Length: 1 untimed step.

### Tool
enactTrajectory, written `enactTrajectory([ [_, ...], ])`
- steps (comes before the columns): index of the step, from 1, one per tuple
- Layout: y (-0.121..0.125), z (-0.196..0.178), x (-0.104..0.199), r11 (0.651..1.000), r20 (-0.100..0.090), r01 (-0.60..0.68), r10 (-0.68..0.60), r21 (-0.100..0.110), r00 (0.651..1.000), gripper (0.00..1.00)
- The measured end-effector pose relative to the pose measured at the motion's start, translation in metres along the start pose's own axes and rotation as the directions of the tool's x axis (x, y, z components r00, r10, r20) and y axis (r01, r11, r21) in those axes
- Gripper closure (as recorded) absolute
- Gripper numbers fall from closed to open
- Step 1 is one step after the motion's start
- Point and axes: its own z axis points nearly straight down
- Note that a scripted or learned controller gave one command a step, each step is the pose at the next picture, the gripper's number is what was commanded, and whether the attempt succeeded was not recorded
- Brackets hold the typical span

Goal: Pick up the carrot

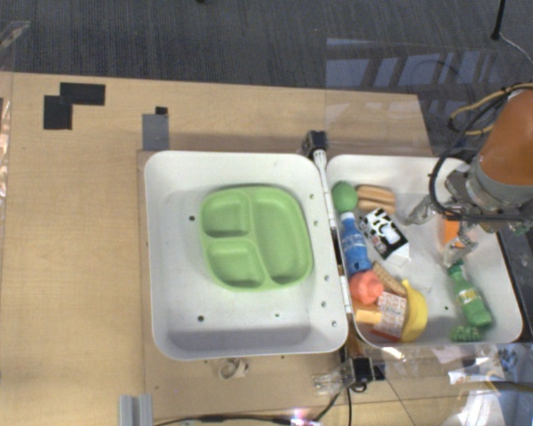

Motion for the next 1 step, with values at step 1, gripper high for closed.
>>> enactTrajectory([
  [1,-0.0019,-0.0144,-0.0045,1.000,0.012,-0.002,0.001,0.008,1.000,1.00],
])
